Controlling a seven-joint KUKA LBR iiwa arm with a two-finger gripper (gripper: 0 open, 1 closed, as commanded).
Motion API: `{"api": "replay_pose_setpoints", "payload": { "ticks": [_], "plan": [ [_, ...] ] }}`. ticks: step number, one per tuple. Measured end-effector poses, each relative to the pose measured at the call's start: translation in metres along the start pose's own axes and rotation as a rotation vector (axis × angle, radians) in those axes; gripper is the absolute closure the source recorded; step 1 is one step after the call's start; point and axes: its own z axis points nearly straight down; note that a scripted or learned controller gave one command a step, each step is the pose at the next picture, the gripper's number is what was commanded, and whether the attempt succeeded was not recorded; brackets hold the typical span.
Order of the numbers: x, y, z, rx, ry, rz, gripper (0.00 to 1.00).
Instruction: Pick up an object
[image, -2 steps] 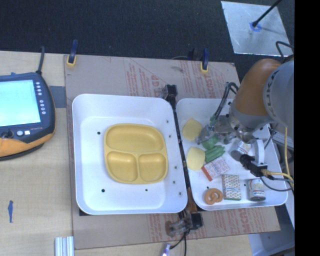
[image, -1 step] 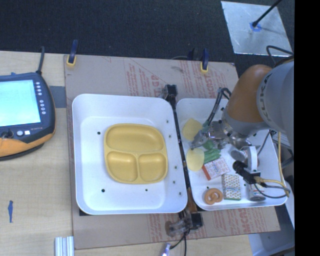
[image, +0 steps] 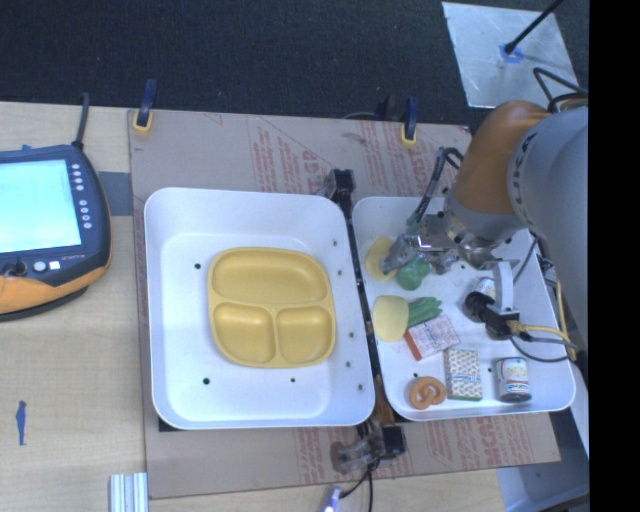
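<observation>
- Arm: reaches in from the right and bends down over the upper part of the right bin, a posture suited to a top-down grasp.
- Left bin: carries one yellow divided tray lying flat at its centre, well apart from the arm.
- Right bin: holds the loose items, clustered toward its left and lower areas, so any candidate object lies here.
- Handheld pendant: rests on the bench at far left, outside both bins.
- Gripper: lowered to the bin's upper left, directly over a green object and just beside a pale yellow piece. Whether it is spread or pressed together cannot be told; nothing is seen pinched.
- Green object: judged the likely target, as it lies nearest the gripper; it rests on the bin floor.
- Remaining items: yellow round piece, green leafy piece, red-and-white packet, patterned box, small can, pretzel-shaped toy.
</observation>
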Motion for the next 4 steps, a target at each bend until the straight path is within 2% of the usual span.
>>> {"api": "replay_pose_setpoints", "payload": {
  "ticks": [1,2,3,4],
  "plan": [
    [-0.006,-0.024,0.0,0.002,-0.001,-0.001,0.0],
    [0.006,0.035,0.0,0.0,0.001,0.001,0.0],
    [-0.011,-0.015,-0.011,0.001,-0.001,-0.001,0.0],
    [-0.034,-0.04,0.001,0.002,-0.001,-0.001,0.0]
  ]
}}
